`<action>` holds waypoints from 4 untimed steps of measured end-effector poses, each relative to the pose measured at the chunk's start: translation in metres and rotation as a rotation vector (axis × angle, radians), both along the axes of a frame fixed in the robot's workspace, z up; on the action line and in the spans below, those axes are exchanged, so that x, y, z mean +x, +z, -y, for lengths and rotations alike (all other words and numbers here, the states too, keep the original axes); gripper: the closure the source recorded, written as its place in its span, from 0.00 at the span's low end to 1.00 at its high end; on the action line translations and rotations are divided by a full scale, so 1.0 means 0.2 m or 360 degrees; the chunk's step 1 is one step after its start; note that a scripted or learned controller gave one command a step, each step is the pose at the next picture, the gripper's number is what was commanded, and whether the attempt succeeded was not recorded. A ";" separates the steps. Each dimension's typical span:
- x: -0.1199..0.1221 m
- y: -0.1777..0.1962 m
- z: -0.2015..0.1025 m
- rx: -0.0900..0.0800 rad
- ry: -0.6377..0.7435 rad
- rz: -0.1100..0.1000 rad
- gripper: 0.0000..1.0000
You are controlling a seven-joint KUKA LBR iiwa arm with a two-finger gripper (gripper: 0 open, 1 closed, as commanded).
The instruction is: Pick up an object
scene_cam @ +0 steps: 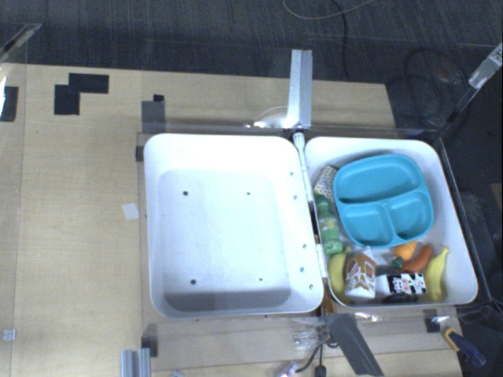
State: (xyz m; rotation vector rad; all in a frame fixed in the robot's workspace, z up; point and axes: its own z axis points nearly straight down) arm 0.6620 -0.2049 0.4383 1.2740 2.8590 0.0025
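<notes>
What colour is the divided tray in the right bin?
Bright blue divided tray, clearest in the camera view.

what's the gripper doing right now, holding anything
Gripper: not in the camera view, so its state cannot be told. The blue tray and the banana lie in the right bin.

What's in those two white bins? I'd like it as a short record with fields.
left bin: white, shallow, bare floor showing
right bin: white, shallow, holds all the items
largest item: blue tray with three compartments, lying in the upper part of the right bin
near edge: banana, orange carrot-like piece, small patterned cup, black-and-white piece
left wall of right bin: green pieces, too small to identify
divider: metal post rising between the bins at the far side
</notes>
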 end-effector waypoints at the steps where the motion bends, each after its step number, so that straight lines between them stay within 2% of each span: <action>1: 0.01 0.00 0.00 0.0003 -0.0187 0.0000 1.00; 3: 0.04 0.00 0.00 0.0006 -0.0600 -0.0001 1.00; 4: 0.04 -0.30 0.00 0.0005 -0.0387 -0.0005 1.00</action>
